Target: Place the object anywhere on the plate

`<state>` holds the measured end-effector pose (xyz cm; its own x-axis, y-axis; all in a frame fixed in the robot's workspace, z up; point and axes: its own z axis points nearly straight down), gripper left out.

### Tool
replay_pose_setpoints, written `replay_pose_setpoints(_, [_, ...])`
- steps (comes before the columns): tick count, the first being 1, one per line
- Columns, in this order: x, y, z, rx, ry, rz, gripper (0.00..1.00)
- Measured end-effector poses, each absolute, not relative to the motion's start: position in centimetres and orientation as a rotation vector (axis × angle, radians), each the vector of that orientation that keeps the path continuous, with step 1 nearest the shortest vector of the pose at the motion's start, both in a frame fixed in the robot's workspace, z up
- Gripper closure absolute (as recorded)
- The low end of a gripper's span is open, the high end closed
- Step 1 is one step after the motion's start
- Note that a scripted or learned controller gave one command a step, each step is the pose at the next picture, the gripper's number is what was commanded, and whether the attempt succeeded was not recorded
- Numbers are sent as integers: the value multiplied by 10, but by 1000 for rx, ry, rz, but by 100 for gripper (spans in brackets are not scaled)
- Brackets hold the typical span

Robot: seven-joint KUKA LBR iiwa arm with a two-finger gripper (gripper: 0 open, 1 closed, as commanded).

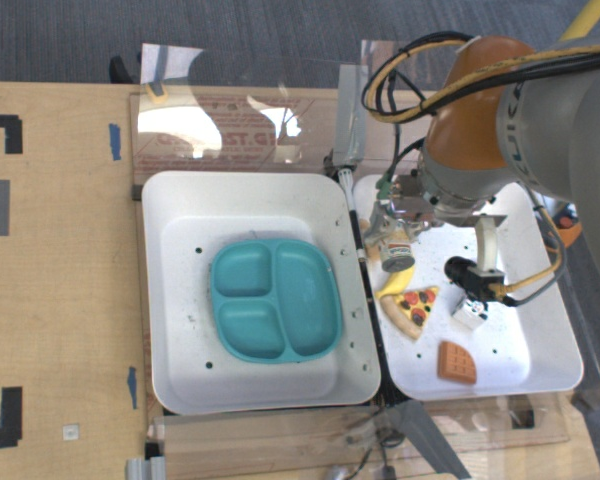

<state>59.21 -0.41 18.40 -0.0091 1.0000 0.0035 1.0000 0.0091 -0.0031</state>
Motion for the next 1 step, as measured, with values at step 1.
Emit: replay_pose_setpoints(1, [570, 79, 184, -2207, -2228, 1, 100])
